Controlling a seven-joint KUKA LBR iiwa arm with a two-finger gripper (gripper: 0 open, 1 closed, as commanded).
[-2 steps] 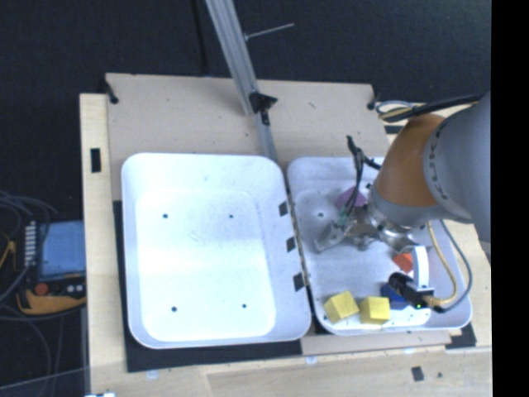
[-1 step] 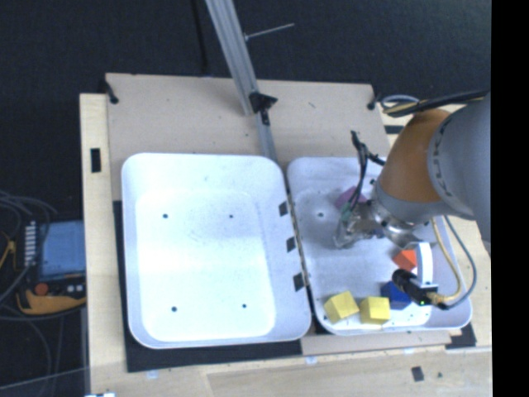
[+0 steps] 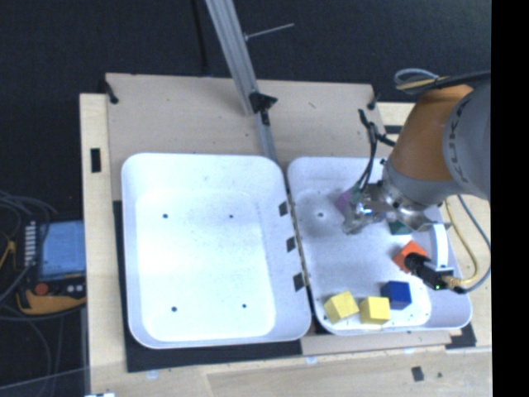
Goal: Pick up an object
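— What's on the desk [image 3: 198, 98], from the left?

— A white bin [image 3: 202, 246], then a second bin [image 3: 318, 180] touching it. Along that one's near edge sit two yellow blocks [image 3: 340, 307] [image 3: 375, 309], then a blue block [image 3: 397, 293], with an orange piece [image 3: 406, 255] above.

— And the hand [image 3: 357, 213]?

— Low over the second bin's far half, something purple [image 3: 342, 198] just beside it. Clenched or released, I can't tell.

wooden bench [image 3: 331, 98], two white bins [image 3: 207, 246]
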